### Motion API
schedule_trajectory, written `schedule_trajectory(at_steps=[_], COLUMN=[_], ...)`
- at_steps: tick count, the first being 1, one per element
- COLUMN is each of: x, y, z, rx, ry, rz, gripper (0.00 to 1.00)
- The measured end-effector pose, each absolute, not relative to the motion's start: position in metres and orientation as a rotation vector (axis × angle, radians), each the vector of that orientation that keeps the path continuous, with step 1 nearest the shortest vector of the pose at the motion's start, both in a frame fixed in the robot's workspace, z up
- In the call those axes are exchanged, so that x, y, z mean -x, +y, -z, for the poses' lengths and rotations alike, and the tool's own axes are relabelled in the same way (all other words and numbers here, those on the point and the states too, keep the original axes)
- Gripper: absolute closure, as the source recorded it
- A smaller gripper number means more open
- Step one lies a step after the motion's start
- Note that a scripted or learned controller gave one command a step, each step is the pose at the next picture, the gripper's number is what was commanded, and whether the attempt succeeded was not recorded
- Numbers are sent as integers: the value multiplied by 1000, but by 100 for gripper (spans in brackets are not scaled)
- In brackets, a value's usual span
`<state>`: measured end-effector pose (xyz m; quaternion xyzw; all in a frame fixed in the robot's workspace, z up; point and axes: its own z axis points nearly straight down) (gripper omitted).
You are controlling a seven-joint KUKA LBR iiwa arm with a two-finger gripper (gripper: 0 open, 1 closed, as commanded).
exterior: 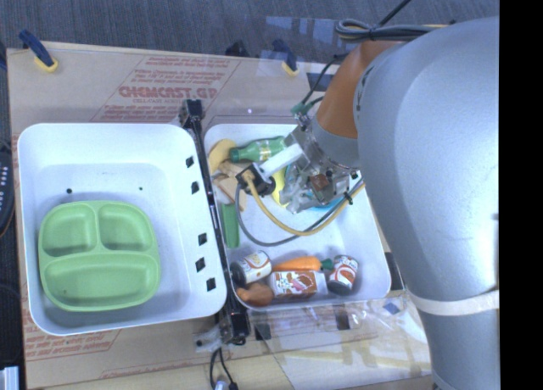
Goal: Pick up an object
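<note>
Left bin (102, 164): a shallow white tub on the left of the bench (110, 66). From where I stand it holds one thing, a green divided plate (99, 254), lying flat towards the near left corner, its three compartments facing up.

Right bin (361, 236): the same sort of tub, hard up against the left one, and it is the crowded one.

Right bin, far end: a banana (220, 154) by the far left corner, with a green bottle (251, 152) on its side just beside it, neck pointing left.

Right bin, left wall: a long thin green stick (231, 224) lies along the wall. I can't make out what it is.

Right bin, near end: a row of small things packed close together. There's a little jar with a red and white label (253, 266), a carrot (299, 263) next to it, a brown packet (297, 283) touching the carrot's near side, and a red and white can (344, 274) at the right end.

Arm (441, 168): big and grey, it comes in from the right and covers the right side of that bin.

Gripper (303, 186): low in the middle of the right bin, just right of the green bottle and well apart from the near row.

Grip: I cannot tell from here whether it is open or closed.

Things to pick: all lying in the two bins, nearest the gripper the green bottle and the banana.
</note>
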<state>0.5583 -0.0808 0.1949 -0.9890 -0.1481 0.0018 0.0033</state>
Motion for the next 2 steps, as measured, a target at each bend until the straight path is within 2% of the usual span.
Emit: schedule_trajectory(at_steps=[1,2], x=[-614,-588], y=[-131,-86], z=[-167,-191], rx=[3078,3088], ry=[-595,-534], rz=[-16,-16], gripper=[100,100])
